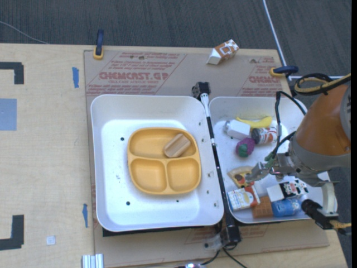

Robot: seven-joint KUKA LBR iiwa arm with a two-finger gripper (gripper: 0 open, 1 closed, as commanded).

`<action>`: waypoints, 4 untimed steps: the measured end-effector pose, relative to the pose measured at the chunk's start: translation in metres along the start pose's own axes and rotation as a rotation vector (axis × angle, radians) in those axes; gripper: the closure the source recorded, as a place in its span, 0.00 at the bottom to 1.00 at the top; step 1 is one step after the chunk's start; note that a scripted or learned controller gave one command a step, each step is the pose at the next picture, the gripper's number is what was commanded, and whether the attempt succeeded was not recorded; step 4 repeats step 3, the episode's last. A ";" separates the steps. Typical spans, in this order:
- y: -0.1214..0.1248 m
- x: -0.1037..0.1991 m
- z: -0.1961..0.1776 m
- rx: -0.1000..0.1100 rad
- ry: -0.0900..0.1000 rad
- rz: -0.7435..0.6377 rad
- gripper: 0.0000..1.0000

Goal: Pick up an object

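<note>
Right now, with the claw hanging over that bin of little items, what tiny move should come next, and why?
Probably a short drop straight down: the gripper hovers in the right bin just above a flat yellow packet, with nothing visibly between its fingers.

Brown board — red print reads "CHEMCAST GP", repeated at right.
</note>
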State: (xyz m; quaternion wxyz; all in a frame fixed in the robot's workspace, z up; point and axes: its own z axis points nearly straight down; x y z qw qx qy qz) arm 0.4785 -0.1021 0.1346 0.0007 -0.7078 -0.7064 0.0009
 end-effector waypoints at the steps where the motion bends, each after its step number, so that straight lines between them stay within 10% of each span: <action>1: 0.002 0.008 0.039 -0.005 0.000 -0.002 0.00; 2: 0.002 0.008 0.029 -0.007 -0.001 -0.002 1.00; 3: 0.002 0.080 -0.050 -0.004 0.001 -0.004 1.00; 4: 0.002 0.080 -0.050 -0.004 0.001 -0.004 1.00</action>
